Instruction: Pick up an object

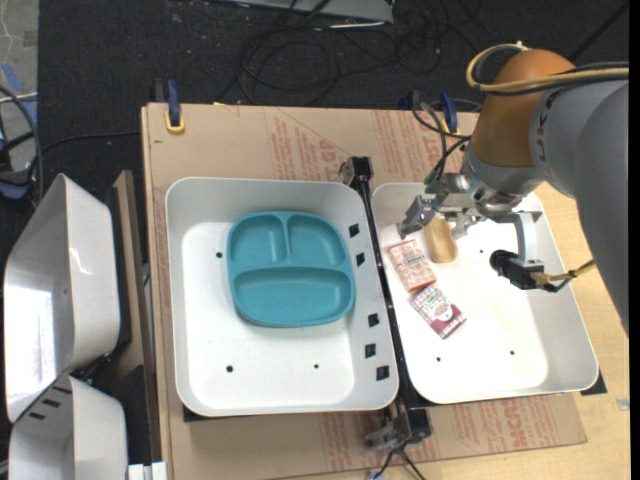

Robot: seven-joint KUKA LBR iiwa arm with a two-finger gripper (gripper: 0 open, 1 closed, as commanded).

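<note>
A teal divided plate (291, 269) lies in the left bin (190, 298) (three compartments) — black cables (300, 38) behind.

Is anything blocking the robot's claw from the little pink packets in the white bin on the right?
Nothing visible does. The gripper hangs over the right white bin, beside a small tan rounded object. The two pink snack packets lie just below it on the bin floor, with nothing lying on them.

Two white bins (200, 268) are sitting side by side, holding one teal divided plate (291, 268), two pink packets (410, 264) and one tan object (441, 241).
</note>
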